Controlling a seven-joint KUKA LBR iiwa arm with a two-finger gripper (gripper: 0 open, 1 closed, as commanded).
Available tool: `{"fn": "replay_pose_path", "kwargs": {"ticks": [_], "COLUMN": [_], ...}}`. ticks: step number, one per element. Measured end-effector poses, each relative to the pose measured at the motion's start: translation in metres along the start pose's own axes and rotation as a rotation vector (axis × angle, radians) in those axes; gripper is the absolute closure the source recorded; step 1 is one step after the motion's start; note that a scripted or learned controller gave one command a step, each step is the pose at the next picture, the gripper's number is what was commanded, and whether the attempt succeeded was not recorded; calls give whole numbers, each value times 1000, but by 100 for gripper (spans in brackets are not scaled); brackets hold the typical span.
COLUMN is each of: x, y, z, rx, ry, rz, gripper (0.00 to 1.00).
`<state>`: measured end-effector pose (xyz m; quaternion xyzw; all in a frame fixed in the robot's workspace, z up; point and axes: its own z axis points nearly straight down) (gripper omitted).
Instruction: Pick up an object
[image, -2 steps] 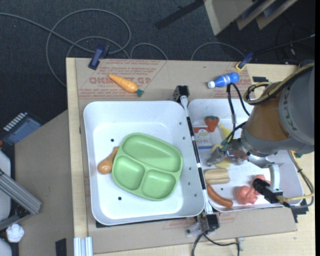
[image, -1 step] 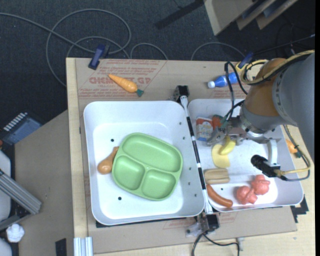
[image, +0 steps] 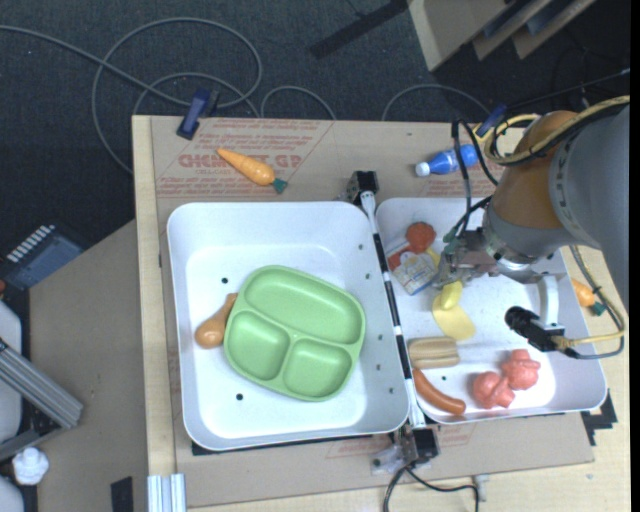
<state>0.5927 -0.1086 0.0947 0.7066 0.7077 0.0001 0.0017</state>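
The yellow toy looks like the likeliest pick: it lies on the floor of the right bin, just below the gripper, which hangs over that bin's upper left part. It seems a small moulded piece of play food, a narrow upper end widening to a blunt lower block; I judge it light, stiff and smooth, so it may skid or tip under a glancing touch, and the best hold would be across its narrower width near the middle, with the sides squarely between the pads. Whether the gripper is parted or closed I cannot tell, since the wrist and the grey arm cover it from above, and nothing can be seen held in it. Just left of the yellow toy's upper end sits a small wrapped packet, with a red round piece above that. Below the yellow toy lie a tan bun and a red sausage, and to its lower right a pink lumpy toy. Well left of the yellow toy, in the left bin, rests a green divided plate with an orange-brown toy tucked at its left edge. Far up and left, outside the bins, a carrot lies on the cardboard
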Motion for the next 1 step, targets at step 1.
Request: {"fn": "replay_pose_path", "kwargs": {"ticks": [1], "x": [71], "y": [-22], "z": [-91], "rx": [-1], "ry": [3], "rz": [-1], "gripper": [100]}}
